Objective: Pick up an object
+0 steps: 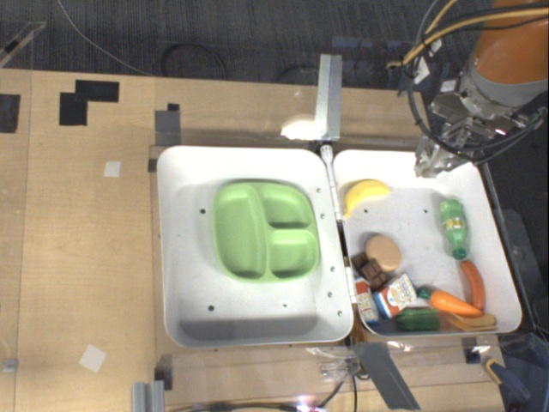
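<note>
Overhead, we see the gripper (pixel 431 159) at the right bin's (pixel 502 230) far edge, grip state we cannot tell, green bottle (pixel 452 226) nearby.

Orange-banded arm (pixel 515 37), grey metal wrist, yellow and black cables (pixel 442 11)

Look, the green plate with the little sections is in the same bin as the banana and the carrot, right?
Not quite. The camera view shows the green plate alone in the left bin. The banana and the carrot lie in the right bin.
</note>
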Motion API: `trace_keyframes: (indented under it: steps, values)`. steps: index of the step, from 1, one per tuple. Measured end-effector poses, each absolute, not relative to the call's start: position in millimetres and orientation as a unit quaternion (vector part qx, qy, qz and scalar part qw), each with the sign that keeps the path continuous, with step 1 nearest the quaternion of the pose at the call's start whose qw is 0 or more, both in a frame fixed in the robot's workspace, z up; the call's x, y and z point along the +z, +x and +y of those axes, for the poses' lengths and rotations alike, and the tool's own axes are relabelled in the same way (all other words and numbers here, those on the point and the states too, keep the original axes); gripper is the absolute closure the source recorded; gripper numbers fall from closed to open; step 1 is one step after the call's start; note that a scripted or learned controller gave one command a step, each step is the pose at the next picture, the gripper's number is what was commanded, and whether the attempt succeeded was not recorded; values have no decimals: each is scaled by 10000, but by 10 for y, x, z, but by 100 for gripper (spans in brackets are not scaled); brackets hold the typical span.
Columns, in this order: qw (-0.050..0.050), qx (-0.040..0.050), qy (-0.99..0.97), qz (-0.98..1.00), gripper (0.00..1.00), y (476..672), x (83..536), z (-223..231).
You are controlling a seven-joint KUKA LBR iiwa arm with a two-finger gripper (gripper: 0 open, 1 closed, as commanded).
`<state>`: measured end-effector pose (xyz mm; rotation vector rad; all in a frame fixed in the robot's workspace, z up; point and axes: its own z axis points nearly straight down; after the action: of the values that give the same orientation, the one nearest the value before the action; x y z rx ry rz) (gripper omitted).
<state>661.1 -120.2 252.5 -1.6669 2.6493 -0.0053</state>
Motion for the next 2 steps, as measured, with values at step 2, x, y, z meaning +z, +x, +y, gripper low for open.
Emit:
trace_keyframes:
  steps: [2]
  values:
    - [62,-22,-5997,8002,100,6716,2750,-1264]
